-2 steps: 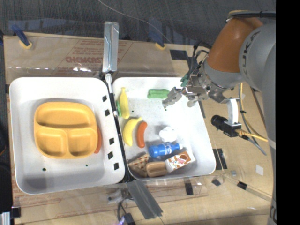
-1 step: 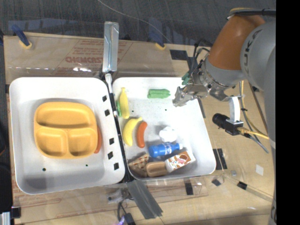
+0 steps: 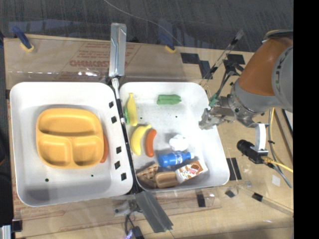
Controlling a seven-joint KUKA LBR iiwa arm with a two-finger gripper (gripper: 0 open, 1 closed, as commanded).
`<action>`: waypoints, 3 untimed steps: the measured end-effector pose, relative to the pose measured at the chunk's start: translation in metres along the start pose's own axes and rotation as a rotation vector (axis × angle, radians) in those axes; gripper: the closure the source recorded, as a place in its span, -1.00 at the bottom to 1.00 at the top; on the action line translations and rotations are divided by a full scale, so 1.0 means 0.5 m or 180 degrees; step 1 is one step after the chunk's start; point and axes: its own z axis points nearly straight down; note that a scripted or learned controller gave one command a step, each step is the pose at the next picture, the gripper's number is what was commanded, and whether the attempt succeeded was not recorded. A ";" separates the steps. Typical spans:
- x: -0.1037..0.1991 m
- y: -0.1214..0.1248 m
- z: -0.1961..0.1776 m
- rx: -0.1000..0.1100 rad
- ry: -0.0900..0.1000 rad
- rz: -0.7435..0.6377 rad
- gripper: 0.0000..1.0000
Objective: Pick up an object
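Observation:
My gripper (image 3: 206,122) hovers over the right rim of the right bin (image 3: 212,148), with nothing visible between its fingers. In that bin lie a green pod (image 3: 169,99) at the back, a yellow corn cob (image 3: 130,108) by the left wall, a banana (image 3: 138,138) and an orange-red sausage (image 3: 150,142) in the middle. A white ball-like thing (image 3: 178,143), a blue bottle (image 3: 174,159), a brown-and-white packet (image 3: 191,171) and a brown pastry (image 3: 152,175) crowd the front.
The left bin (image 3: 30,183) holds a yellow sectioned tray (image 3: 70,137) with an orange thing (image 3: 103,151) at its right edge. A metal bar (image 3: 117,49) stands behind the divider between the bins. Blue clamps (image 3: 22,38) sit at the bench's back edge.

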 end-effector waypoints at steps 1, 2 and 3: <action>0.001 0.000 0.000 -0.0003 0.0001 -0.0001 -1.00; 0.100 -0.120 0.249 -0.0008 0.0009 -0.0113 -1.00; 0.141 -0.085 0.249 -0.0008 0.0004 -0.0228 -1.00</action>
